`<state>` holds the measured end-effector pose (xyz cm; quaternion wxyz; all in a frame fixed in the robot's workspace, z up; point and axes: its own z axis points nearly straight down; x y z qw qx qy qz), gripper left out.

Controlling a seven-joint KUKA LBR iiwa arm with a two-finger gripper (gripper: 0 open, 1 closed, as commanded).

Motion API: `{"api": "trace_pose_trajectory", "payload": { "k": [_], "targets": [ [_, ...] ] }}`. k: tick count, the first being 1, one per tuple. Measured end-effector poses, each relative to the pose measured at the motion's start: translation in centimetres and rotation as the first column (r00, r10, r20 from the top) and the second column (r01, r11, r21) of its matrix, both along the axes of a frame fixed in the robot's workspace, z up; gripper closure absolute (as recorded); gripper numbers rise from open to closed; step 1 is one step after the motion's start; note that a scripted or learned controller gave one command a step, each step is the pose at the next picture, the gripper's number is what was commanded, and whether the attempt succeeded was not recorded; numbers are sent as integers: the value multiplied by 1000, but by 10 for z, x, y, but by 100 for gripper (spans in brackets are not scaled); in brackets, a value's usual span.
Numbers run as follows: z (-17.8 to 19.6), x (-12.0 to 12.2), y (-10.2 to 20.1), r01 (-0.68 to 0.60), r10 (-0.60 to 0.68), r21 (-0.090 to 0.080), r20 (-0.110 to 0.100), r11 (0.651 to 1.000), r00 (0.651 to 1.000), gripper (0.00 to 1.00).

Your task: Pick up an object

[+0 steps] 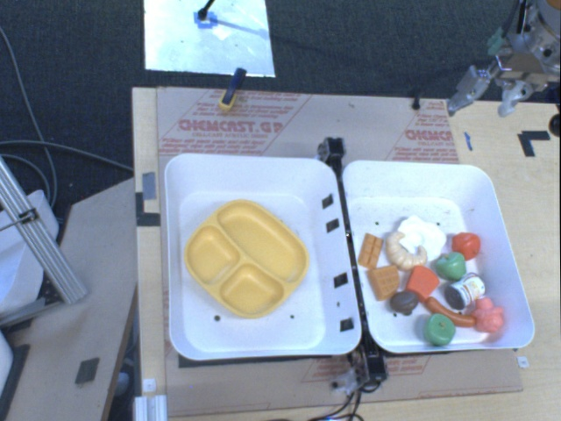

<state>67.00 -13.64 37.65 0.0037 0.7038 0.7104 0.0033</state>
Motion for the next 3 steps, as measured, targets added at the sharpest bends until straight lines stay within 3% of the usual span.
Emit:
{"api": "trace_pose_trajectory", "payload": {
  "k": [1, 2, 3],
  "targets": [
    [-102, -2, 21, 3, -3, 3, -17, 1000, 1000, 0],
    [33, -67, -4, 11, -11, -4, 7, 1000, 1000, 0],
    [-109, -131, -5, 11, -11, 4, -24, 1000, 1000, 0]
  ]
}}
